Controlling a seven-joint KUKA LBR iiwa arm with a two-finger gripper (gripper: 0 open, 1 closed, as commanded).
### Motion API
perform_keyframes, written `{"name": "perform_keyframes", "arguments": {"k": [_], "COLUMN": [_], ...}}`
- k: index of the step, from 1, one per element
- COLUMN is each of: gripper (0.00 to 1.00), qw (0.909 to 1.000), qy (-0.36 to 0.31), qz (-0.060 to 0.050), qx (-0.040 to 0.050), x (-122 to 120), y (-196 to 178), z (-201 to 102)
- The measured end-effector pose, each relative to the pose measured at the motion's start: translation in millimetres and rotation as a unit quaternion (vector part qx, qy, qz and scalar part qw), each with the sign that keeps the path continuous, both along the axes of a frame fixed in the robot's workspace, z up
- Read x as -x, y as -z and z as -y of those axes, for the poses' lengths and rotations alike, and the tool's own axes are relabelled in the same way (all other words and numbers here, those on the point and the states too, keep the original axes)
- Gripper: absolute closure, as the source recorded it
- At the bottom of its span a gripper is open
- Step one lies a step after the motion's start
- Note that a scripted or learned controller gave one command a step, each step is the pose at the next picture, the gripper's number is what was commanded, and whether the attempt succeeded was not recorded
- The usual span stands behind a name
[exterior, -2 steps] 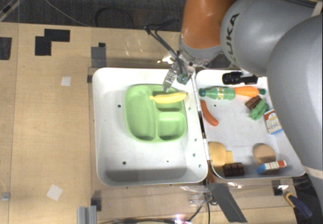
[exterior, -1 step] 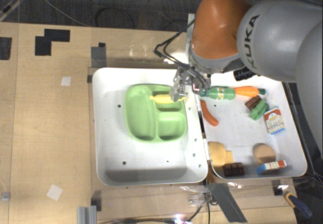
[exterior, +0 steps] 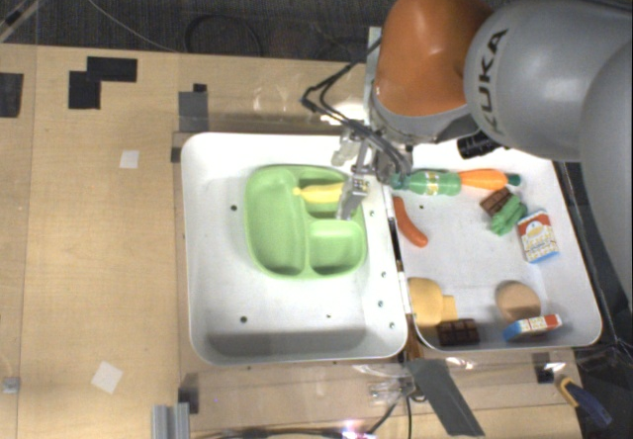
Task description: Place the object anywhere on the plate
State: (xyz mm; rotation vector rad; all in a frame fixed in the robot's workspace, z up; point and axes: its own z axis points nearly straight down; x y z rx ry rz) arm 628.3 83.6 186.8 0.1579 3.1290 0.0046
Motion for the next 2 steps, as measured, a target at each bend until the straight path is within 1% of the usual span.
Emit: {"name": "perform_keyframes", "arguments": {"k": [1,2], "gripper": [1.00,1.00], "qw": [1.0000,0.9881], "qy": [0.000,-0.154], "qz": [0.005,0.001], "qx": [-0.0013,0.0013], "x": [-2,3], "y": [-13,0], "z": [-1,7]}}
